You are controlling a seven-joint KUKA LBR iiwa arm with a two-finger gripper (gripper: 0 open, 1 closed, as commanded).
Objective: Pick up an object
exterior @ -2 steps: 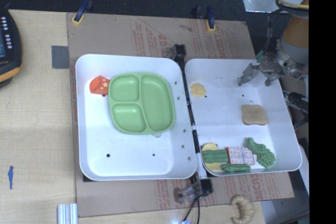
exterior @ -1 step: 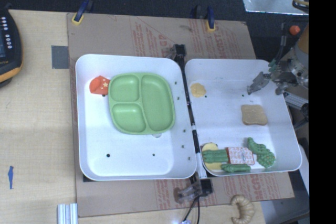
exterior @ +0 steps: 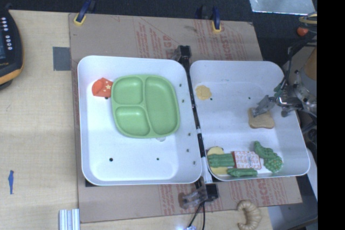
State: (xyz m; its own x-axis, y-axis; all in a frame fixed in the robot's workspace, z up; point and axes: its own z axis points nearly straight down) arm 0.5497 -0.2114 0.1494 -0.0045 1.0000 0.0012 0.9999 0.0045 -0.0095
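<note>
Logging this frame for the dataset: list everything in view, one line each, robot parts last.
white bins: 2, white, side by side on the bench
divided plate: 1, green, left bin
small toy: 1, red, left bin, touching the plate's left edge
round piece: 1, yellow, right bin, upper left
flat piece: 1, tan, right bin, under the gripper
toy cluster: several, mostly green, right bin's front edge
clamps: 2 blue-and-yellow, bench's far edge
gripper: 1, grey, right bin's right side
</note>
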